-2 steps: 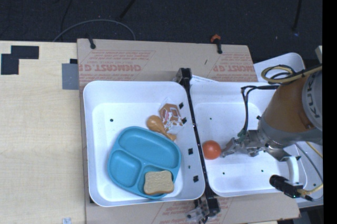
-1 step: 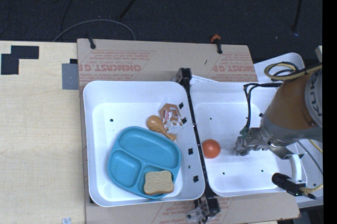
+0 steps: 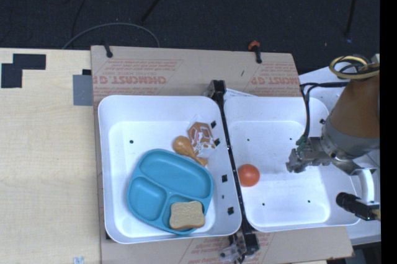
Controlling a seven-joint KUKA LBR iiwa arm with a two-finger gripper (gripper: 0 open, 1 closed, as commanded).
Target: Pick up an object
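We see the gripper (image 3: 298,163) low over the right bin (image 3: 273,132), near its right side, but we cannot tell its state from this angle. A small orange-red ball (image 3: 249,175) lies on the right bin's floor by the left wall, apart from the gripper. In the left bin (image 3: 118,132) a blue divided plate (image 3: 164,185) holds a slice of bread (image 3: 187,215), with a chicken drumstick (image 3: 186,148) and a clear wrapped packet (image 3: 201,134) just above the plate.

Right bin (image 3: 279,132) floor lies open around the tomato (image 3: 249,175); left bin (image 3: 118,132) crowded (tray (image 3: 161,185), snacks (image 3: 197,139)).
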